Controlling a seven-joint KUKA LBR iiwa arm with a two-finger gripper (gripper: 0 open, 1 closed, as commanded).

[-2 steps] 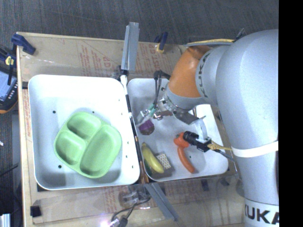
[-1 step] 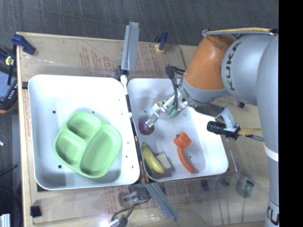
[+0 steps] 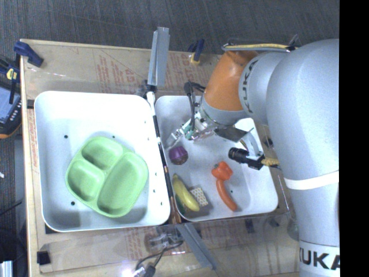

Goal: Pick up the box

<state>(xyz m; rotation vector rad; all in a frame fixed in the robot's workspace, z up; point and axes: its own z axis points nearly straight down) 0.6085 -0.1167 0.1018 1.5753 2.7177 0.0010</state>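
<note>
Hand: the gripper (image 3: 183,133) hangs over the right bin (image 3: 260,199); I cannot tell if it is open or holding anything.
Box: the small box (image 3: 199,197) lies at the near side, touching the banana (image 3: 184,194).
Risk: it might grab the banana or the purple ball (image 3: 178,153) instead.

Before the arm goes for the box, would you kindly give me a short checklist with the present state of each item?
1. Box in sight, right bin, near front wall: ok.
2. Box top uncovered: ok.
3. Room around box: not ok; banana lies right against it.
4. Gripper over box: not ok; it sits near the purple item, further back.
5. Gripper free of load: cannot tell.
</note>
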